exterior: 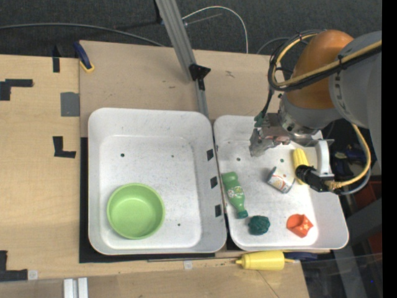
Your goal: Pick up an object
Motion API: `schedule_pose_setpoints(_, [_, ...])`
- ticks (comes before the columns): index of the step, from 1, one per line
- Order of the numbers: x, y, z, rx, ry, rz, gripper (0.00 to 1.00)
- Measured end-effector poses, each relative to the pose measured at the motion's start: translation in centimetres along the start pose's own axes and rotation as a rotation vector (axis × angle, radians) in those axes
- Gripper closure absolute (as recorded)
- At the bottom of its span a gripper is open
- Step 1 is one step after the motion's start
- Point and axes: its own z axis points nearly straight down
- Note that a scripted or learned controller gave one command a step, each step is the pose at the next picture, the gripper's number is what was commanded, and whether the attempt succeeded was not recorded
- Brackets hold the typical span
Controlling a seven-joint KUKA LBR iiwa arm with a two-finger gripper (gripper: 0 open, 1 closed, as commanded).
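While the arm reaches in from the right, its gripper (pixel 265 143) hangs over the far part of the right bin (pixel 239 129), and nothing is seen between its fingers; how wide they stand I cannot tell from this angle. Below it, in the same bin, lies a green toy bottle (pixel 234 194) on its side (its long axis runs almost from far to near, with the narrow end pointing to the near edge). Just beside that end sits a dark green lump (pixel 259 225), and a red object (pixel 299 225) rests near the corner. A small silver can (pixel 280 180) lies tilted in the middle, with a yellow piece (pixel 300 158) close to the wrist. The left bin (pixel 149 120) holds a green bowl (pixel 135 211), upright. A yellow bottle-like object (pixel 265 261) lies on the bench in front of the bins.
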Motion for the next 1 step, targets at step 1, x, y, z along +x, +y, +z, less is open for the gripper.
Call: schedule_pose_setpoints(1, [4.73, -1.91, 0.49, 0.002, 0.000, 0.000, 1.00])
